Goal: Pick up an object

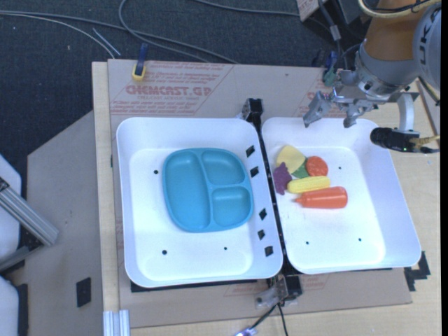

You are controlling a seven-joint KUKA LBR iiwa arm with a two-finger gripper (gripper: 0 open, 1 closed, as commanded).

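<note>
The task is hardly begun, as I judge it; the pincer (330,115) hangs at the upper right of the frame, above the far rim of the right bin (392,208), its two fingers spread apart with nothing between them; the toy foods lie together in the middle of that bin, well apart from the pincer: an orange carrot (324,198), a yellow corn cob (309,184), a red tomato (316,165); the blue tray (207,187) rests in the left bin (140,208); choosing, descending, closing and lifting are all left to do.
</note>
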